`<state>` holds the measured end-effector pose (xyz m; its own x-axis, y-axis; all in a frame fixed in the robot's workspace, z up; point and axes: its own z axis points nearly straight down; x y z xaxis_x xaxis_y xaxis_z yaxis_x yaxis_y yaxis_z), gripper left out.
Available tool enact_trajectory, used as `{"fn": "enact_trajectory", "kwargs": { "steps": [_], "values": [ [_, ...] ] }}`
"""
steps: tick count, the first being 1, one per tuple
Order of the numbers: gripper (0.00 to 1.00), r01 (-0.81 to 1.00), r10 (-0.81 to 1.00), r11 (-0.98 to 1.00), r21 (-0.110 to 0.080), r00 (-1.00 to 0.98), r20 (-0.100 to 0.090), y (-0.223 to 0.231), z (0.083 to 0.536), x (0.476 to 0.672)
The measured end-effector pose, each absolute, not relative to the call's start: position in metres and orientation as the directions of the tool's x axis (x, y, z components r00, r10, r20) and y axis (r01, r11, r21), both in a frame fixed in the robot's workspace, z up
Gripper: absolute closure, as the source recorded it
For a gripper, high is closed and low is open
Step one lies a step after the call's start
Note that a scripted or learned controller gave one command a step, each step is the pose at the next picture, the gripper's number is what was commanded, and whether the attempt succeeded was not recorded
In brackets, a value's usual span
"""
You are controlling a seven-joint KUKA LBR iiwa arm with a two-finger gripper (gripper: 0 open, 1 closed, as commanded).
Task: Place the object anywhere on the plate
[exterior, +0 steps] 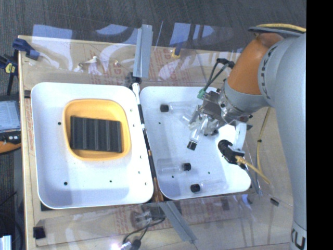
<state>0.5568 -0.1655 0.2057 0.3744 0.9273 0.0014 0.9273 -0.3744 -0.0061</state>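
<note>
One hand [200,125] tilted over rt bin [171,155]

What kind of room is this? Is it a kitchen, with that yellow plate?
Probably a robot test lab, not a kitchen. A grey and orange robot arm reaches over two white bins on a workbench, and cables lie around. The yellow plate sits in the left bin.

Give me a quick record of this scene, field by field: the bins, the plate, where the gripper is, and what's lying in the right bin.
left bin: holds a yellow plate
plate contents: dark ribbed block
right bin: several small clear vials with black caps
gripper: over the right bin's middle
near gripper: a clear vial at the fingertips, grasp unclear
task status: nothing moved onto the plate yet
</note>
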Motion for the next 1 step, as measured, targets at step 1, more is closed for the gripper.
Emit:
{"fn": "enact_trajectory", "kwargs": {
  "steps": [1],
  "values": [
    [0.0, 0.927, 0.927, -0.374, -0.006, 0.374, 0.001, -0.1655, 0.2058, 0.5568]
  ]
}}
